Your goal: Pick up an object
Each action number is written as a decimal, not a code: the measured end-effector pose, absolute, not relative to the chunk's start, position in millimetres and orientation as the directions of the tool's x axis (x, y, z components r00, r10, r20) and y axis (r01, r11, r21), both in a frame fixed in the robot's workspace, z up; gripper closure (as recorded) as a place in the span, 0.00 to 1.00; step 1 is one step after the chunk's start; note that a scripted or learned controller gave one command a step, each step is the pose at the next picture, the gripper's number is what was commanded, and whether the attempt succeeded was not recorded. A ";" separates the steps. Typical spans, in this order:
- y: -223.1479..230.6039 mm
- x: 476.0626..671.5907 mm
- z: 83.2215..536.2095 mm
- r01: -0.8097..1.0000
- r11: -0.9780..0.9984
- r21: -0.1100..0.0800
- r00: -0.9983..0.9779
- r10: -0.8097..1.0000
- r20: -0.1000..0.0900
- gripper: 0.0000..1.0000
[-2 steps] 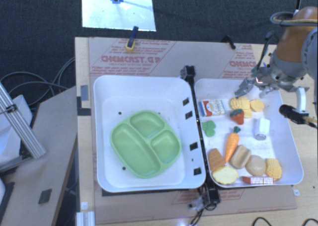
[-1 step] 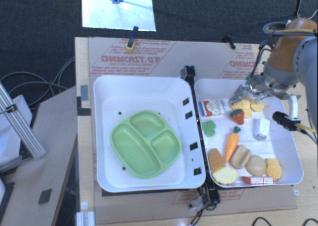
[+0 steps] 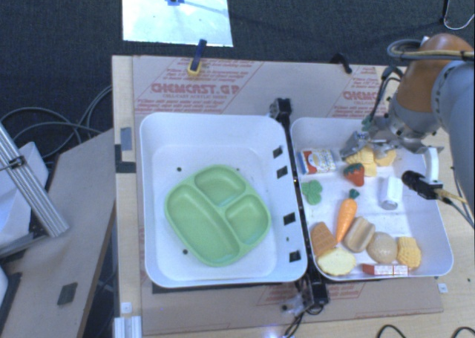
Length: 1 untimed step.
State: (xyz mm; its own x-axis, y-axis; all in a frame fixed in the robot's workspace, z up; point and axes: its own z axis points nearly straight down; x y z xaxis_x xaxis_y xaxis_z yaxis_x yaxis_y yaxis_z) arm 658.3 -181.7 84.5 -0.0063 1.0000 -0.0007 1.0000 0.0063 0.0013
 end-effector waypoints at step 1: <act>-182.0 659.8 96.9 1.000 0.008 0.006 -0.008 1.000 -0.002 1.00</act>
